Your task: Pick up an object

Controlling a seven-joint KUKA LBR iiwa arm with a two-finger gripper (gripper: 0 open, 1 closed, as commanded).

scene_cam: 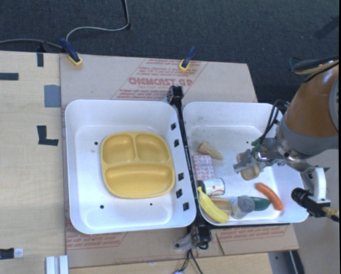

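Note:
My gripper (pixel 245 165) hangs low over the right part of the right bin (pixel 227 105), reaching in from the right. A small tan-brown lump (pixel 251 173) sits right at its tip; I cannot see whether it is gripped or just lying beneath. Close by in the same bin are an orange sausage-shaped piece (pixel 269 196), a grey lump (pixel 243 205) with a green piece (pixel 263 205) beside it, a yellow banana (pixel 212 206), a small white and red can (pixel 214 186), a red-patterned packet (pixel 203 165) and a tan cone (pixel 210 150).
The left bin (pixel 73 153) holds a yellow divided plate (pixel 137 164). A black divider (pixel 180 147) runs between the bins. Two yellow clamps (pixel 187 63) hold the cardboard at the back. The arm's orange band (pixel 313 110) looms over the right bin's right wall.

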